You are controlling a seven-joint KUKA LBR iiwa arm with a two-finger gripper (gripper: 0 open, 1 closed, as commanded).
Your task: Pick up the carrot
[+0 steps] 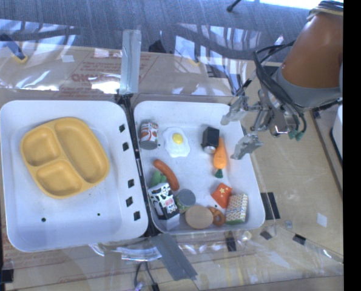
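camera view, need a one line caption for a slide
Open gripper hovers just right of the carrot in the right bin; yellow divided plate sits in the left bin.

Carrot (220, 156): one small toy piece, bright orange body with a short dark green tip at one end. It lies flat on the white floor of the right-hand bin (195, 107), in that bin's right half, close to the right wall. Long axis runs nearly up and down in the camera view, green end toward the near side, blunt orange end toward the far side. Its far end sits just beside a small black object (210, 137). The body looks whole and clean. Nothing rests on top of it; it lies free.
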